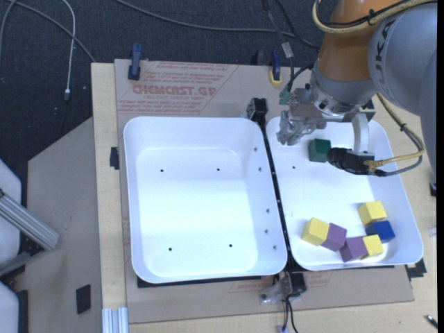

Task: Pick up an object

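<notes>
Look first at your end effector [291, 132]: it hangs over the far left corner of the right bin [399, 186], close to the divide between the two bins, and you cannot tell from this slanted view how it is set. Just to its right a dark green block [320, 150] lies on the bin floor, near the end effector but apart from it. Along the near edge of the same bin you have a loose cluster: a yellow block [316, 231] touching a purple block [334, 236], a second purple block [354, 248], a small yellow block [372, 245], a blue block [381, 229] and another yellow block [372, 212] at the far end of the group. The left bin [139, 186] sits just beside, its rim touching the right one. Both rest on a brown board [180, 89] printed with faded red lettering and held by blue clamps [135, 54] at its far edge, on your pale counter [62, 207]. Beyond that, dark carpet [173, 5] runs across the back with grey cables [69, 19] trailing over it.
</notes>
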